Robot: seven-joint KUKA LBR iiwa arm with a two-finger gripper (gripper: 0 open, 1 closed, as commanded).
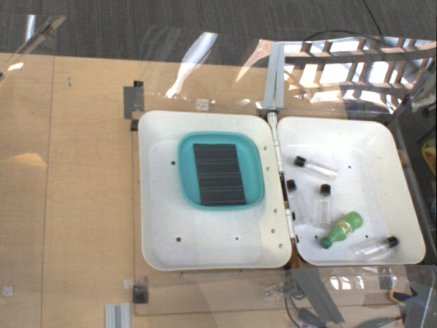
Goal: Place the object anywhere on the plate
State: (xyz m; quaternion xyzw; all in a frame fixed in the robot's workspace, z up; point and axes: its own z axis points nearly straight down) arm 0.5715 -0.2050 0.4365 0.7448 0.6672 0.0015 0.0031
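Camera view: 2 white bins sit side by side on the worktop (75,183). The left bin (205,248) holds a teal plate (186,176), and a dark ribbed slab (220,174) lies flat on the middle of it. The right bin (369,149) holds a green bottle (341,229) lying on its side near the front. Around the bottle lie 3 clear vials with black caps: 1 toward the back left (311,165), 1 just behind the bottle (323,202), and 1 at the front right (375,247).
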